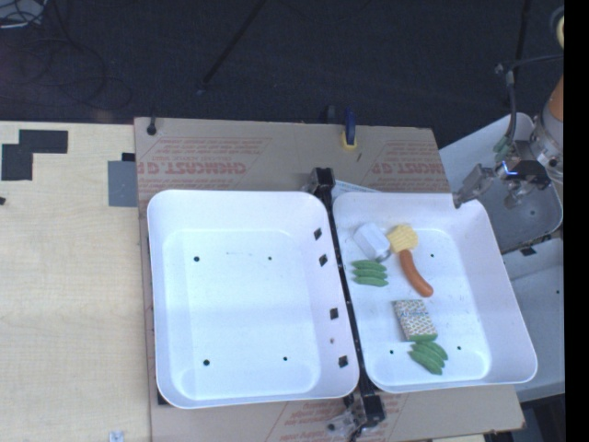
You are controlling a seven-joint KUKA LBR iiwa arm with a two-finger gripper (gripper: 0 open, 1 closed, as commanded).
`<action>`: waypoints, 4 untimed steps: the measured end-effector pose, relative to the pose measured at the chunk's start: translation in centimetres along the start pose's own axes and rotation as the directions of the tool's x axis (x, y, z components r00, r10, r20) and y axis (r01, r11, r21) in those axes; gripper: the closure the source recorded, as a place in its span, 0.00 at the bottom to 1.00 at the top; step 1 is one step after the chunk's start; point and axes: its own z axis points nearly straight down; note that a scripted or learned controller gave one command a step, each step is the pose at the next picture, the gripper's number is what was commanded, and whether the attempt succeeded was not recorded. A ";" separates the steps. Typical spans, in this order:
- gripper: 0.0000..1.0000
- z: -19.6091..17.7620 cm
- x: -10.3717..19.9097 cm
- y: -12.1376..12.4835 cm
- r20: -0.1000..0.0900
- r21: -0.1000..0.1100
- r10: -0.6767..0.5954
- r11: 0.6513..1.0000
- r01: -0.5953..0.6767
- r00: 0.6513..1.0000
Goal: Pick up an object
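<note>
A dark floor strewn with cables lies behind the bench. A pale wood tabletop flanks brown cardboard.

Right bin holding a white block, yellow piece, orange carrot, 2 green pods, speckled sponge

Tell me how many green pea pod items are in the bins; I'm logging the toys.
2. One green pod lies mid-left in the right bin, beside the carrot; the other green pod lies near its front edge.
</note>
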 end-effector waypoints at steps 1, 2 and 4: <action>0.00 5.6 5.5 3.1 -0.008 0.022 0.000 1.000 0.000 1.000; 0.00 18.6 9.2 -0.8 -0.006 0.014 0.003 1.000 -0.003 1.000; 0.00 -7.5 9.4 -3.3 0.001 -0.003 0.002 1.000 -0.002 1.000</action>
